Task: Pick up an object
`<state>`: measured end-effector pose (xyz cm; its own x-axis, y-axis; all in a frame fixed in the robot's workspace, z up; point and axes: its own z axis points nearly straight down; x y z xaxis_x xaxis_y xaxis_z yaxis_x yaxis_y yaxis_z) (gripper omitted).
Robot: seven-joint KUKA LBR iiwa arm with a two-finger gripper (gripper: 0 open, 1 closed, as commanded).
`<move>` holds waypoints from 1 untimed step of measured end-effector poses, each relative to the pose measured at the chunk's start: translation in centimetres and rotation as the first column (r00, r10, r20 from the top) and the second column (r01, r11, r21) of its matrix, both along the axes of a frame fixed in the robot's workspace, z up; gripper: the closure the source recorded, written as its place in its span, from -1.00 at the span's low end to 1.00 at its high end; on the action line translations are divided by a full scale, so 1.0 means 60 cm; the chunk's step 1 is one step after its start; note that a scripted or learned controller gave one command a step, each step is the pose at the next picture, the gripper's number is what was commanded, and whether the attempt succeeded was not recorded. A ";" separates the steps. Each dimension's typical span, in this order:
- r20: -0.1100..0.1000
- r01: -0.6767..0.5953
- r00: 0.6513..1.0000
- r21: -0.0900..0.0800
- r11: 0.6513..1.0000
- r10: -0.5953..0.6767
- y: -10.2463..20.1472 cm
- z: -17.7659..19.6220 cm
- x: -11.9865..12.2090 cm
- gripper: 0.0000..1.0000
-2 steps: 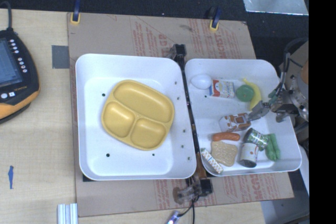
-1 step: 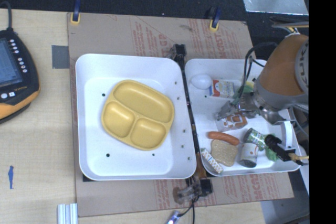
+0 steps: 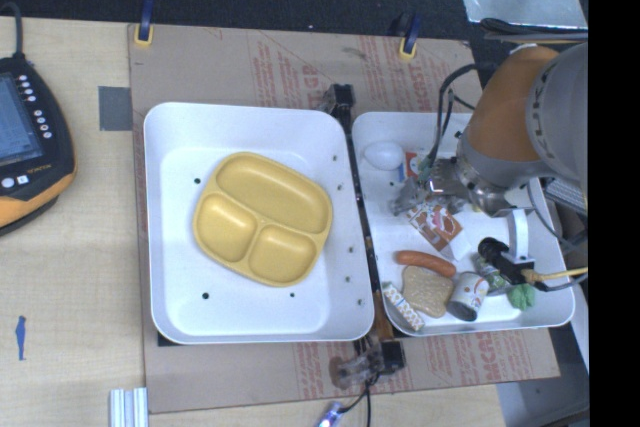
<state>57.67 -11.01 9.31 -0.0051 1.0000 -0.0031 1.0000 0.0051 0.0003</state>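
jaws: down in the right bin (image 3: pixel 560 315), around the middle of its far half, hanging right over a crumpled snack packet (image 3: pixel 437 224). honestly can't tell how far apart they are or whether they've got anything, the wrist blocks it

arm: grey with the orange band (image 3: pixel 508 115), comes in over the right bin's far right corner

snack packet: red and white, sits mid-bin, just beside the metal bits of the tool, can't say if it's touching

white cup (image 3: pixel 383 155): near the right bin's far left corner, lying on its side i think

sausage (image 3: pixel 425 262): reddish, lies across the bin just on the near side of the packet

bread slice (image 3: pixel 428 292): near-left part of the bin, right next to the sausage

small can (image 3: pixel 467 296): tipped over, just beside the bread on its right

green thing (image 3: pixel 520 295): near the bin's near right corner, too small to make out

left bin (image 3: pixel 170 315): holds a yellow divided tray (image 3: pixel 262 217), three compartments, roughly centred

counter (image 3: pixel 70 315): both bins sit on a cardboard sheet (image 3: pixel 250 65); a teach pendant (image 3: pixel 28 150) rests at the counter's left edge
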 end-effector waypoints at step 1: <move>-0.003 0.002 1.000 0.004 1.000 -0.002 0.004 -0.002 0.065 -1.00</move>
<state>61.57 -10.78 9.20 -0.0032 1.0000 0.0009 1.0000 0.0032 -0.0028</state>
